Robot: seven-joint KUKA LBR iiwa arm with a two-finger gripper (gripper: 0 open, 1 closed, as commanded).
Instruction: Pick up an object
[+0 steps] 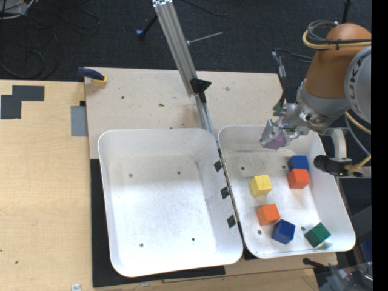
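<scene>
My gripper (274,136) hangs over the back of the right bin (241,162), near its far wall. A small purple block (277,141) shows between its fingertips, and the fingers are shut on it. Loose on the bin floor below lie a yellow cube (260,185), a blue cube (297,162) touching a red cube (297,178), an orange cube (267,214), a second blue cube (283,231) and a green cube (317,234).
The left bin (151,205) sits beside the right one, with a row of black clips (224,192) along the shared wall. A slanted aluminium rail (182,53) rises behind the bins. The arm's orange band (339,53) is at the right.
</scene>
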